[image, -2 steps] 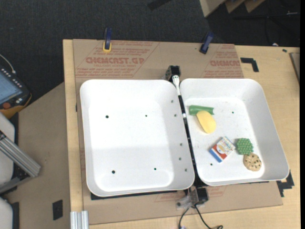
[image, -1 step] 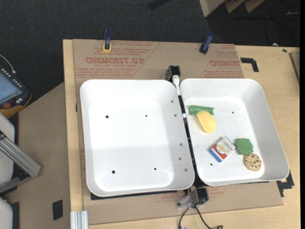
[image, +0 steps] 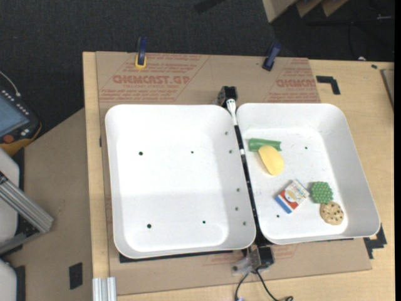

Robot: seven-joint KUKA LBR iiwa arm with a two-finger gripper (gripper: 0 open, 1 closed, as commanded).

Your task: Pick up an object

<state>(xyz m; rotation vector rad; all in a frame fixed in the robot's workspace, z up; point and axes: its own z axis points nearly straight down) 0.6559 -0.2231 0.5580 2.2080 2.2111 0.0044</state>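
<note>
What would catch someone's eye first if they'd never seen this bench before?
Likely the small cluster of colourful things in the right bin: a yellow piece with a green top near its left wall, then a small red, white and blue box, a green bumpy piece and a cookie toward the near right corner. The left bin beside it reads plain white.

A brown cardboard-covered bench [image: 188, 74] bears two shallow white bins side by side, the left bin [image: 175, 180] touching the right bin [image: 351, 162]
</note>
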